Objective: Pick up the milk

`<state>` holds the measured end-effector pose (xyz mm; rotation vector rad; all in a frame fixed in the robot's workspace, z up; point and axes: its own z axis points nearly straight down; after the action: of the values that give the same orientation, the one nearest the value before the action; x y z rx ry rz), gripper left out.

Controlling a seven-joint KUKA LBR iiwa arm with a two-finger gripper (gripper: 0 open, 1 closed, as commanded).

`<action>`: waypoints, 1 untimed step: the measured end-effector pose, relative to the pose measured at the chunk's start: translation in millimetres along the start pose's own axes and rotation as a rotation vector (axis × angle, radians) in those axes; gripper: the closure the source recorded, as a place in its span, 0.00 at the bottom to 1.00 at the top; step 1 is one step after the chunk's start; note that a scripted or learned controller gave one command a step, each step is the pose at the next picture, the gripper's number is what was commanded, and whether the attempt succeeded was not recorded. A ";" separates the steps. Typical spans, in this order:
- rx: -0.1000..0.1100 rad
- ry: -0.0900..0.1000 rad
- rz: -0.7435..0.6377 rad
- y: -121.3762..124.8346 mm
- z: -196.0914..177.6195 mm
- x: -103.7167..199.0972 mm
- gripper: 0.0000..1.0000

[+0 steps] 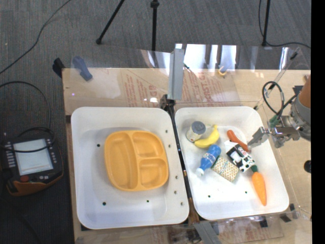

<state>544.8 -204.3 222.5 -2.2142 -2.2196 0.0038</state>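
In the camera view, the milk (240,157) is being taken to be the small carton with black and white patches, lying in the right bin (223,213), towards its right side. It is being crowded on several sides: a patterned box (225,168) is touching it on the left, an orange sausage (236,139) is lying just above it, and a carrot (259,187) is lying just below and to the right. A blue bottle (208,159), a banana (208,138) and a round grey lid (196,131) are lying farther left in the same bin. A yellow tray (136,160) is sitting in the left bin (86,207).

The gripper (255,139) is being held over the right bin's right side, above and to the right of the milk and near the sausage. Nothing is being held by it, and no contact with any item is being shown.

The step in hand is being judged as the approach. For it to be done well, the gripper is best being brought left and down until it is centred over the carton, then being turned so that the carton's narrow sides are being closed on, with the box and the sausage being kept clear. A tilted grasp is being risked if the descent is off-centre.

How far the gripper is being opened cannot be told at this slant.
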 end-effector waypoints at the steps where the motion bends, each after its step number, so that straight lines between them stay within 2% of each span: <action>1: -0.002 -0.001 -0.213 34.0 111.2 26.1 0.00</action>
<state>578.1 -177.8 111.2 -1.9667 -2.4439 0.0015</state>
